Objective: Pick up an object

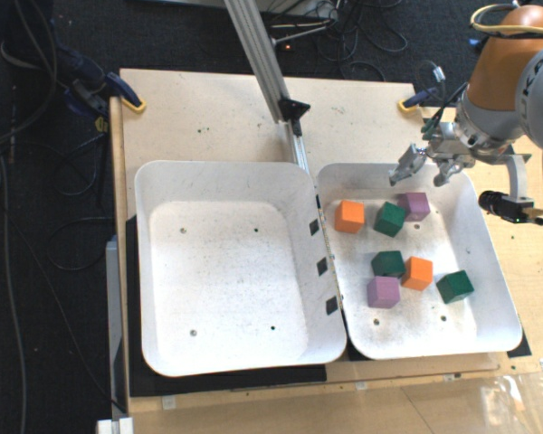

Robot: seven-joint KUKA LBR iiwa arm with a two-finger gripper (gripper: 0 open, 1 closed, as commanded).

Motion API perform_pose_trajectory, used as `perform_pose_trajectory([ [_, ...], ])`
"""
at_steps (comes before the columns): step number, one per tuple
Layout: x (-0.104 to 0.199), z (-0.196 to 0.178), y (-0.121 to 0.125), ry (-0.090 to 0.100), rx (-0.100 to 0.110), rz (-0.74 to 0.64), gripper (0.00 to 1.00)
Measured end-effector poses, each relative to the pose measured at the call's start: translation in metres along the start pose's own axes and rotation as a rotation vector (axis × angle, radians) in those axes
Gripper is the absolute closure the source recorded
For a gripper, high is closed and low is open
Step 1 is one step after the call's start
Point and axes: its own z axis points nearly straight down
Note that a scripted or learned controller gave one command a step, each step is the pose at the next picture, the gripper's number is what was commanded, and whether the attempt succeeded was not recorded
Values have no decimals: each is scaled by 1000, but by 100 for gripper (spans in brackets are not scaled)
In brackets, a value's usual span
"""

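The right bin [489, 269] holds several small blocks. An orange block [349, 216] lies at its upper left, a green one [391, 218] beside it, and a purple one [417, 205] just right of that. Lower down are a green block [388, 263], an orange block [417, 273], a purple block [384, 291] and a green block [454, 286]. My gripper [425, 171] hangs over the bin's far edge, just above the upper purple block, with its two fingers spread apart and nothing between them.
The left bin [163, 242] sits beside the right one on the wooden bench. A slanted metal camera pole [258, 43] rises behind the bins' shared edge. Clamps [131, 98] grip the bench's far corners. Cables lie on the dark floor beyond.
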Motion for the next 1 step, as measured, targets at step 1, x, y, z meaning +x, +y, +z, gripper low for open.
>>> perform_pose_trajectory([
  [1, -6, 58, 2, -6, -9, 3, 0],
])
